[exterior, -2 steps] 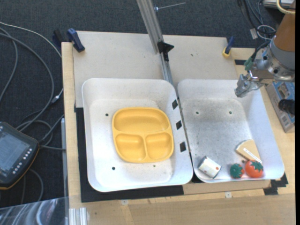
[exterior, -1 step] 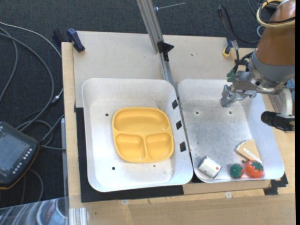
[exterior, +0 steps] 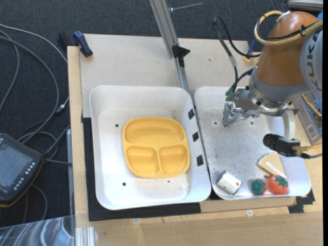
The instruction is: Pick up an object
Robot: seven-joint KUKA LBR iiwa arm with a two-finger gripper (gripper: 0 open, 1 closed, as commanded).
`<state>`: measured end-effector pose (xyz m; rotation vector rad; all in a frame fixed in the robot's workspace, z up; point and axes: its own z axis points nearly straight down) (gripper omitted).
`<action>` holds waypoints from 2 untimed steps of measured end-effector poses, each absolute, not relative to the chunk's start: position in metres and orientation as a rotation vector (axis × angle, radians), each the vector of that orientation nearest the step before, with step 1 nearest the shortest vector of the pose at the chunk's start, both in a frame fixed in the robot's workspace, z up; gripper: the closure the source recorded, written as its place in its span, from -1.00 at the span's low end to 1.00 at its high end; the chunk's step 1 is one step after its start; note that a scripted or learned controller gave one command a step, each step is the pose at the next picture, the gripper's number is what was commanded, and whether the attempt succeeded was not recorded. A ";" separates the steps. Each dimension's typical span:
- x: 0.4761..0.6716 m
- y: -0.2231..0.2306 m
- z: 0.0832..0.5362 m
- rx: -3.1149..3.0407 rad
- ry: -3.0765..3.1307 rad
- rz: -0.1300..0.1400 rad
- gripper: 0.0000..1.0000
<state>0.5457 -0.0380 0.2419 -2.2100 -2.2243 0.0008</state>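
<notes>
1. A pale wooden surface [exterior: 133, 55] stands on dark carpet, with loose cables and a handheld control unit [exterior: 15, 168] off to its left side. A slanted metal pole [exterior: 166, 19] crosses the top of the view.
2. Two shallow white bins sit side by side on the surface. The left bin [exterior: 102, 137] holds a yellow divided tray [exterior: 155, 146], lying flat near its middle.
3. The right bin [exterior: 225, 147] carries the small things, all gathered along its near edge: a white block [exterior: 229, 182] near the corner by the divider, then a green piece [exterior: 259, 186] touching an orange-red tomato-like toy [exterior: 278, 184], and a tan wedge [exterior: 271, 164] just behind those two.
4. The arm reaches in from the right, its orange band above the wrist, and the pincer [exterior: 229, 118] hangs over the far, bare part of the right bin.
5. I cannot tell how the pincer is set; its tips are small and blurred against the speckled floor of the bin. Nothing shows between them.
6. Judging from this, the task is not done: every object lies in a bin, and the pincer is well apart from the cluster at the near edge.
7. What is left appears to be the whole pick: choosing one object, coming over it, closing on it and lifting.
</notes>
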 end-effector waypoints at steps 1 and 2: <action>0.526 0.021 0.245 -2.209 -2.226 -0.001 1.00; 0.515 0.075 0.231 -2.209 -2.225 0.002 1.00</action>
